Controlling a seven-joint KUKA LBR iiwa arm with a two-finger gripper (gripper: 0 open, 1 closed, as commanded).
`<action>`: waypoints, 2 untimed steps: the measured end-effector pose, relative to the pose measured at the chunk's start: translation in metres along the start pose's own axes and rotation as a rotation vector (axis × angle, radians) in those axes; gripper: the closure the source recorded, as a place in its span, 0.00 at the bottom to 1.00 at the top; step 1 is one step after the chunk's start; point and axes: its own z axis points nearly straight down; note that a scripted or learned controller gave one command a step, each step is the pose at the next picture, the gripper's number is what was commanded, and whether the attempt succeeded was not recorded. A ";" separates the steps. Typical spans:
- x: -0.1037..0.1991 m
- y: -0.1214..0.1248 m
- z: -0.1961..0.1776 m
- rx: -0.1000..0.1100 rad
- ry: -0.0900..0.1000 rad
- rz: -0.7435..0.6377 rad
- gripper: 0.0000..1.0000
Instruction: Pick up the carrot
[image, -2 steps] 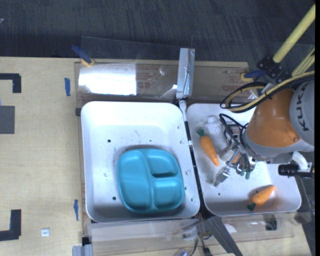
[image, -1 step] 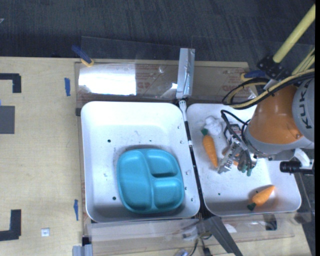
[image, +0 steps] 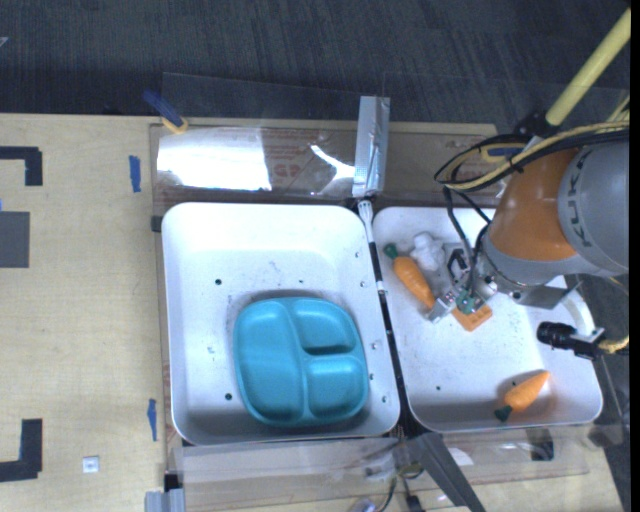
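Observation:
An orange carrot (image: 413, 281) with a green top lies tilted in the upper left of the right bin (image: 560, 412). A second carrot (image: 527, 389) lies near that bin's front right corner. My gripper (image: 452, 303) hangs low over the bin floor, just right of the first carrot's lower end and close beside it. A small orange block (image: 474, 317) lies right under the gripper's right side. No carrot is seen held by the gripper. The grey arm with its orange band (image: 535, 215) comes in from the right.
A blue divided plate (image: 300, 358) lies in the left bin (image: 190, 240). A small white object (image: 424, 245) sits above the first carrot, near the right bin's back wall. Black cables (image: 462, 215) hang over the right bin. A black part (image: 560, 336) juts out at the bin's right.

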 end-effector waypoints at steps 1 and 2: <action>0.033 0.070 -0.098 0.001 0.001 0.271 1.00; 0.032 0.069 -0.097 0.005 0.002 0.273 0.00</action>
